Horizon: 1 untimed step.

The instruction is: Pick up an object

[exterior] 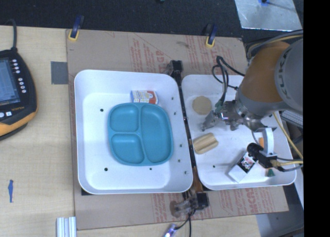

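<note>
In the right bin a round tan disc lies near the back left, and a tan oblong block lies tilted near the left wall. My gripper hangs low over the middle of this bin, to the right of the disc and up and right of the block. Its fingers are spread open and nothing sits between them. The grey arm with its orange band covers the bin's back right part.
The left bin holds a blue three-part plate and, behind it, a small red and white box. A divider wall runs between the two bins. An orange-edged handheld pendant lies on the bench at the far left.
</note>
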Tool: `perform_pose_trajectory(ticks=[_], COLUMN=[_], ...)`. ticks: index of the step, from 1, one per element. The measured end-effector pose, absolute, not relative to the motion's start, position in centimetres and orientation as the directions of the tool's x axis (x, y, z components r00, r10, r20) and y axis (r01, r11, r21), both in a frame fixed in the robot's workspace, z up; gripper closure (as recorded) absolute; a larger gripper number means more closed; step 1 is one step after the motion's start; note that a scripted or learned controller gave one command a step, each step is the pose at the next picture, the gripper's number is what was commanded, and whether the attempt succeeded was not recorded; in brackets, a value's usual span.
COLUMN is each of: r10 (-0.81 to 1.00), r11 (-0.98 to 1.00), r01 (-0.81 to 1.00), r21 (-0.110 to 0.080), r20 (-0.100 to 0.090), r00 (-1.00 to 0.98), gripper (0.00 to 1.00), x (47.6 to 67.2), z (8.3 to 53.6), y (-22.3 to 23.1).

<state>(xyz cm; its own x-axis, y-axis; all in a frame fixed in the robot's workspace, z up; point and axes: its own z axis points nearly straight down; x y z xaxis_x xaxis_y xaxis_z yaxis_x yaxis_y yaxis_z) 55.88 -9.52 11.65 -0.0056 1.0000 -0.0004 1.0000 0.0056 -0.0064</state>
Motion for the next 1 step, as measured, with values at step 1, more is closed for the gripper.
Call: perform_pose_trajectory(ticks=[1], r10=[1.000], r11=[0.004], r01=[1.000], r21=[-0.003], r20=[0.000], r00=[-0.004], gripper=[0.00], x=[61.63], z=[9.15], y=[-9.82])
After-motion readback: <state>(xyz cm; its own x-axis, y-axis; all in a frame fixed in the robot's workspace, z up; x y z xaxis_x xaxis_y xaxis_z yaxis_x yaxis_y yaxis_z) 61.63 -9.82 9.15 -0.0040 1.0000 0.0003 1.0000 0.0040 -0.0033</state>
